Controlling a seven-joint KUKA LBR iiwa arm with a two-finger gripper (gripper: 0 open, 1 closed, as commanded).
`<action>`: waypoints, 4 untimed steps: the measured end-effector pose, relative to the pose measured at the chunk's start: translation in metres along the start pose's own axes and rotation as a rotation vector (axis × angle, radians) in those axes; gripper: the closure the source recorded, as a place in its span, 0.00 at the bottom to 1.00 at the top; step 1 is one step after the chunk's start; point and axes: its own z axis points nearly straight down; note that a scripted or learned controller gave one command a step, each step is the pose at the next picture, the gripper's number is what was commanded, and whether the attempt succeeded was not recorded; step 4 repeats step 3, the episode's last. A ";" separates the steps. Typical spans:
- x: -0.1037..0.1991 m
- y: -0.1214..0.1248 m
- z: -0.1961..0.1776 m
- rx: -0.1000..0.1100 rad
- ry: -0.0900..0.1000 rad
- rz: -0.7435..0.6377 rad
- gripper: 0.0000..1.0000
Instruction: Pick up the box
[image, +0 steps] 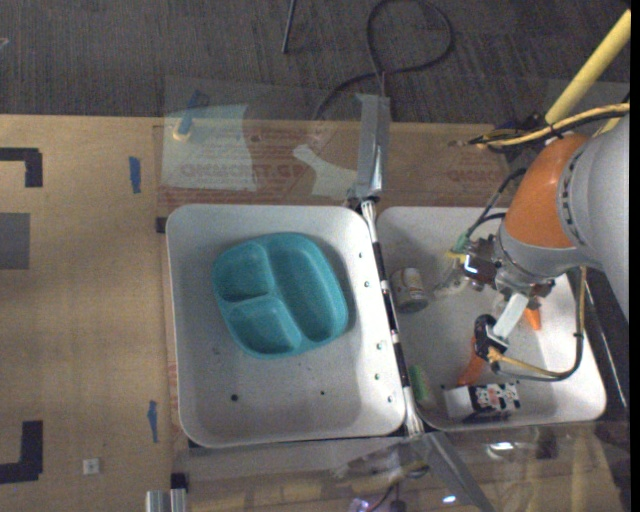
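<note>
One teal tray (281, 294) in left bin (190, 330)

You look down on a matt, pale plywood bench (80, 330) with a faint printed stamp and strips of blue tape. Two shallow white plastic bins sit on it; the left bin (200, 400) has a smooth, slightly satin floor with a few dark specks, and the right bin (580, 390) looks the same. The teal three-compartment plastic tray (280, 292) is smooth with a soft sheen. The small white printed cardboard box (484, 399) looks matt.
</note>
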 end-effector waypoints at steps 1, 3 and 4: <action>0.000 0.005 -0.069 0.004 0.001 -0.106 0.00; 0.022 -0.017 -0.001 -0.007 0.002 -0.246 0.00; 0.022 -0.017 -0.001 -0.007 0.002 -0.246 0.00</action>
